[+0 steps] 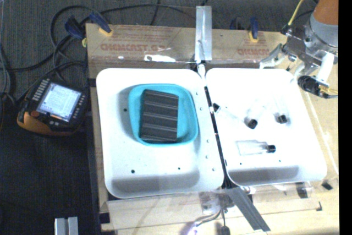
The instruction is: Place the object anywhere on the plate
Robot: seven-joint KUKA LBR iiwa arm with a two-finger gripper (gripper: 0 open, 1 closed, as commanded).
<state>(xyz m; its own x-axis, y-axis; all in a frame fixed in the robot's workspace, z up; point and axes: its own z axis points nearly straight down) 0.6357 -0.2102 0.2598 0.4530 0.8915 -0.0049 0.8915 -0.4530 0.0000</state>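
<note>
Two white bins sit side by side on the bench, with a metal bar point(203, 33) standing upright at the far end of the seam between them. In the left bin point(113, 135) a light blue plate point(190, 118) lies a little far of the middle, and on it rests a dark ribbed block point(159, 115), its long side running near to far, well inside the plate's rim and covering most of the plate's floor. The right bin point(286, 159) holds several small clear vials with dark caps: one vial point(254, 147) lies on its side toward the near part, its cap pointing right; two more caps point(251, 123) and point(282, 118) show near the middle, close to each other but apart, and their clear bodies are hard to make out against the white. A small dark piece point(215, 108) lies just beside the bin's left wall. The arm point(330, 5) comes in at the far right, grey with its orange band at the frame's edge, and the gripper point(311, 66) hangs over the far right corner of the right bin, well apart from the plate and block. Whether it is released or clenched I cannot tell. A handheld controller point(55, 104) with a lit screen lies on the floor left of the bench.
</note>
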